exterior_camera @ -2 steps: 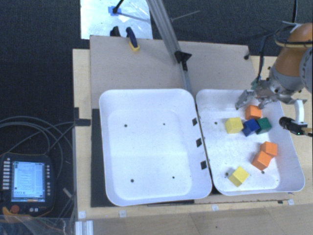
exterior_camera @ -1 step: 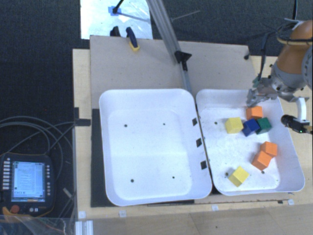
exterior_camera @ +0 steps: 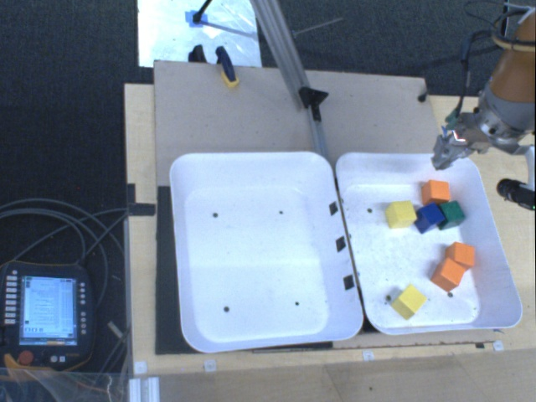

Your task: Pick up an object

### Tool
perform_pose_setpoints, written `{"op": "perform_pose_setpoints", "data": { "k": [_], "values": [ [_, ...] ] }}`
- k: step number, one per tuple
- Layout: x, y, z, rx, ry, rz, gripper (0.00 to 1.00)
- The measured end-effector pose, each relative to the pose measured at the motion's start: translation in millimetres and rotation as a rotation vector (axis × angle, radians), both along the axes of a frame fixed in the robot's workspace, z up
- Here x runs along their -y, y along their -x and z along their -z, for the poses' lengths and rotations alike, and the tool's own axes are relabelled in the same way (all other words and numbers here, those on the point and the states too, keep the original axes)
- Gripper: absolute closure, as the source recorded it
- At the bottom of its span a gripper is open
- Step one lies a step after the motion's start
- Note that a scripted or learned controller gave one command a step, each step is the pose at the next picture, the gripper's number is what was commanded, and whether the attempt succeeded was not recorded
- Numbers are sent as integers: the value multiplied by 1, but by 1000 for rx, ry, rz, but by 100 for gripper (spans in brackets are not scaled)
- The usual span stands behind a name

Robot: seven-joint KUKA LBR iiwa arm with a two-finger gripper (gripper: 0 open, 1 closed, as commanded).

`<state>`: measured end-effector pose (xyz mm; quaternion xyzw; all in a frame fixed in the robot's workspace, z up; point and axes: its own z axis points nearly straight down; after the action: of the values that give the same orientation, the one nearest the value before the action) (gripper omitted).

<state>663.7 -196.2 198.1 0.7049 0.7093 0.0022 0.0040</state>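
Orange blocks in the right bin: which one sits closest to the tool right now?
The orange block at the top of the cluster, just below the tool. The other two orange blocks lie lower, toward the bin's near edge.

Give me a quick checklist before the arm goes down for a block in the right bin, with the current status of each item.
1. Blocks present in the right bin: ok, seven blocks lie there.
2. Gripper over the right bin: ok, at its upper right edge.
3. Gripper carrying nothing: cannot tell.
4. Nearest target free to reach: ok, the orange block lies just below the gripper.
5. Target clear of neighbours: not ok, the blue block and green block crowd it.
6. Isolated alternative: ok, the yellow block lies alone near the bin's front.
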Motion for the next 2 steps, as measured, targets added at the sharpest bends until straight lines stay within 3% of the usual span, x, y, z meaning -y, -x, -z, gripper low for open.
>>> {"op": "perform_pose_setpoints", "data": {
  "k": [1,2],
  "values": [
    [0,-1,-6,-4,-1,1,100],
    [-58,10,-17,-7,-4,-4,100]
  ]
}}
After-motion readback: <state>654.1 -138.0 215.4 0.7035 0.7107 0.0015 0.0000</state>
